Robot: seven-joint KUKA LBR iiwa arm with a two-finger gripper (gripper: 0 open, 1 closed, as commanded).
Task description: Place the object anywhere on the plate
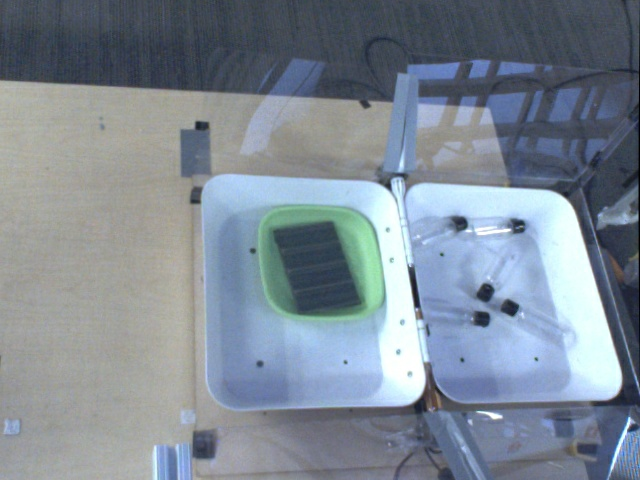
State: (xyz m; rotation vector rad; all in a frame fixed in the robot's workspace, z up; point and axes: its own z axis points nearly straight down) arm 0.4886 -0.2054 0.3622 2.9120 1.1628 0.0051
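A green square plate lies in the left white bin, toward its back. On the plate rests a dark grey ribbed rectangular block, tilted slightly. In the right white bin lie several clear plastic tubes with black caps: one along the back, one in the middle, and others toward the front.
A grey metal divider post stands behind the seam between the bins. A small grey bracket sits on the wooden bench at the back left. Cables and a metal frame lie behind the right bin.
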